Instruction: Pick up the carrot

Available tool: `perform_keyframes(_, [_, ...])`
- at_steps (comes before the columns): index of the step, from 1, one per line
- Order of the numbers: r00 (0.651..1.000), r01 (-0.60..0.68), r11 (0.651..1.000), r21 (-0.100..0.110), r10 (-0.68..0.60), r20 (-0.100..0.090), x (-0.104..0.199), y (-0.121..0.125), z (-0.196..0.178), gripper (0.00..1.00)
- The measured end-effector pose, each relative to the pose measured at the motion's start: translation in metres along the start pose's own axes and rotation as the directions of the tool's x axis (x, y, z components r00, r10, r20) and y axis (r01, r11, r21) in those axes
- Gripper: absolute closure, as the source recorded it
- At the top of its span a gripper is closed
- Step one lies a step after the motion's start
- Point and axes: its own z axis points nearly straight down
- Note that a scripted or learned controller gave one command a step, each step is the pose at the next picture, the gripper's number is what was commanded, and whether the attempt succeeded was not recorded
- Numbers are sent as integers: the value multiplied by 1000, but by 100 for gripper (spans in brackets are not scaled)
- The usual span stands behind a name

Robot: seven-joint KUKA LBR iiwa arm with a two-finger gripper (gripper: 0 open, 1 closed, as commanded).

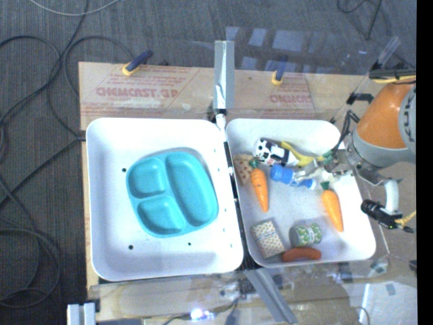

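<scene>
From the fixed camera above the bench, we look down on two shallow white plastic bins set side by side on a pale brown board printed with faded red lettering (142,92). Yellow-and-blue clamps (137,62) grip the board's far edge, and a grey metal post (224,73) rises where the bins meet. Around the bench we see dark grey carpet (101,26) crossed by thin black and white cables.

The left bin (108,249) carries a turquoise plastic tray with three compartments (173,192).

The right bin (355,246) holds the clutter. We count two orange toy carrots: one tapering carrot with a green top (260,189) lies near the bin's left wall, just beside a tan waffle-patterned piece (242,168); a second orange carrot (332,208) lies toward the right wall. Between them sit a black-and-white toy cow (272,153), a yellow banana-shaped toy (301,156) and a small blue plastic bottle (289,176). Along the near edge lie a checked tan cube (266,237), a green-patterned round can (306,234) and a red sausage-shaped toy (301,254).

The grey arm with its orange band (385,124) reaches in from the right. Its two-finger gripper (327,172) hangs low just above the second carrot's top end; we cannot tell how the pincer is set, and no object shows between its tips.
</scene>
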Motion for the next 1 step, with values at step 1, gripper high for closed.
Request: perform_keyframes(1, [997,82,997,6,-82,0,-1,3,0,0])
